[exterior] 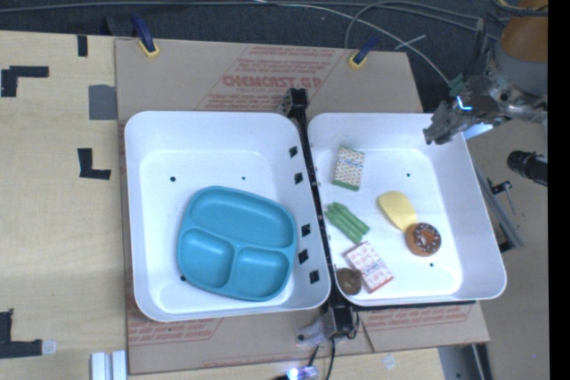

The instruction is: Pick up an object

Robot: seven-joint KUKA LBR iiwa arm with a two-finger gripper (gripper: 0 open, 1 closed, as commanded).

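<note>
Stage: approach, nothing lifted. The grey two-finger gripper (443,131) hangs over the top right rim of the right shallow white plastic bin (476,218), carrying nothing; whether its claw is apart or together cannot be told, the tips being dark and small. Candidates for picking, all in the right bin, six pieces counted: one pale printed rectangular packet (349,167) near the upper left; one bundle of green bean-like sticks (346,221) just below it; one yellow rounded block (397,210) at the middle; one brown ring doughnut with sprinkles (424,238) touching or just beside the yellow block's lower right; one red-and-white patterned flat card packet (369,266) toward the front; one small brown round piece (348,281) just beside that packet at the front left corner. Left shallow white plastic bin (142,191): one light blue three-compartment plastic tray (236,242). Bins: two, side by side on a brown cardboard sheet (267,80). Next move, as judged: travel inward and down over one piece, the yellow block being nearest and fairly free-standing on its upper side, with the claw spread before descent.
</note>
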